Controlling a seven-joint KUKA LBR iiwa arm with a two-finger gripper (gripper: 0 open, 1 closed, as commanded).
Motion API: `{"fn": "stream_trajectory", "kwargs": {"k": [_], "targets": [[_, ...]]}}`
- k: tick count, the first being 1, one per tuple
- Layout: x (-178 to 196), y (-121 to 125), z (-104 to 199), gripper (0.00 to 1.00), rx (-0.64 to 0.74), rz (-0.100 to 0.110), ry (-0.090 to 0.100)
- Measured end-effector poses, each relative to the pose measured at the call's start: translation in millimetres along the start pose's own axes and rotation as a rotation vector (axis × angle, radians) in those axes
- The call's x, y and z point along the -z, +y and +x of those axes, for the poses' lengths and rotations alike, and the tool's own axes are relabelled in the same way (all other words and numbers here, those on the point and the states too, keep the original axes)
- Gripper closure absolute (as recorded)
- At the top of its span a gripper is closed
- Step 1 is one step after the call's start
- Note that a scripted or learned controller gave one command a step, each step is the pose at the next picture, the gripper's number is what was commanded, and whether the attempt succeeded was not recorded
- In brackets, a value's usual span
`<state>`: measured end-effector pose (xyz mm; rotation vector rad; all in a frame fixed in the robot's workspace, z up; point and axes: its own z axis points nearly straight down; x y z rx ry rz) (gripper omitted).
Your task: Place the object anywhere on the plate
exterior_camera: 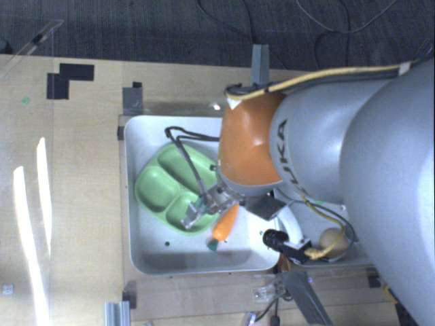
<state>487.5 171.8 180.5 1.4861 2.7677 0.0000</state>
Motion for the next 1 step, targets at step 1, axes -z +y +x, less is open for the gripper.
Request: {"fn": "stream_trajectory", "kwargs": {"k": [1], "targets": [[-85.9, -19.6, -47.8, 0.00, 0.163, -0.031, -0.016]]}}
